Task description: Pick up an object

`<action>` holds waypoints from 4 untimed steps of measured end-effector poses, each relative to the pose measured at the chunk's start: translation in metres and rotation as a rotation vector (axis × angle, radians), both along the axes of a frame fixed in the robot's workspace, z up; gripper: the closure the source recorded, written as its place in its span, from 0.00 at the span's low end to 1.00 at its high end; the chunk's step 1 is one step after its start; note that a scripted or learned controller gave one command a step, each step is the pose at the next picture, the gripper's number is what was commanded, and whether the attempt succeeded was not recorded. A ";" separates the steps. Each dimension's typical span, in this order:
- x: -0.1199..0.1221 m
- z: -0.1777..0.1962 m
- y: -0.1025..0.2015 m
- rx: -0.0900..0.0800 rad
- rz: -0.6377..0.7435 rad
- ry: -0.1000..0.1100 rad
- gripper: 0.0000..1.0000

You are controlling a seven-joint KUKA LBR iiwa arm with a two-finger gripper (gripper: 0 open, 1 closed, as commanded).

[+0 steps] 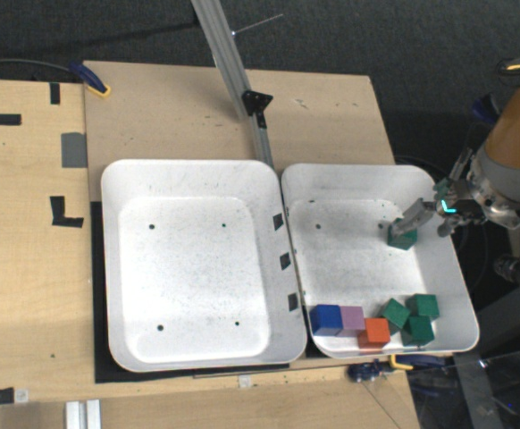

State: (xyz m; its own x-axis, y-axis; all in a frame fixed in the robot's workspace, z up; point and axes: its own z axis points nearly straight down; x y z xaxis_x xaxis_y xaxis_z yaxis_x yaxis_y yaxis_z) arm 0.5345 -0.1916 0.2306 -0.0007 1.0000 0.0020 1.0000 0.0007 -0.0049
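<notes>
Green block point(404, 237) pinched between gripper point(401, 226) fingers, over right bin point(349, 186), no readable writing

White bins point(193, 181); blue point(326, 318), perhaps lilac point(353, 318), orange blocks point(376, 331).

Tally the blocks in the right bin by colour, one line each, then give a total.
Green blocks: 4, three clustered at the bin's near right corner and one at the gripper's fingers
Blue cube block: 1
Purple cube block: 1
Orange cube block: 1
Total: 7 blocks, all in the right white bin
</notes>
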 end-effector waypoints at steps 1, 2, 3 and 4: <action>0.001 0.002 0.000 -0.001 0.002 -0.004 0.00; 0.009 -0.048 0.001 -0.002 0.001 0.001 0.00; 0.012 -0.089 0.003 -0.002 0.001 -0.003 0.00; 0.011 -0.142 0.004 -0.003 0.001 -0.001 0.00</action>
